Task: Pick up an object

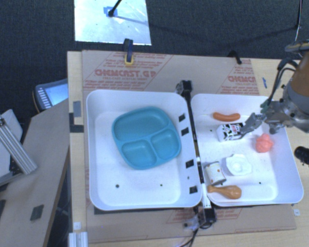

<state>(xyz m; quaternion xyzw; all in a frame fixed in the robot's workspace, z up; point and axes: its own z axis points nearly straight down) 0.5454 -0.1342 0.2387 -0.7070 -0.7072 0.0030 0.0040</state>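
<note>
In the right white bin (278,189), toward the bench's far right corner, lies a small black-and-white printed carton (229,131). The tool (251,123) sits just beside its right end; whether it is open or closed I cannot tell. The carton looks light, fairly stiff and smooth, probably best pinched across its narrow flat sides.

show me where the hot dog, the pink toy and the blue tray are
hot dog (226,116), camera view, middle of the sausage.
pink toy (264,143), camera view, its centre.
blue tray (141,121), camera view, floor of its largest compartment.
</note>
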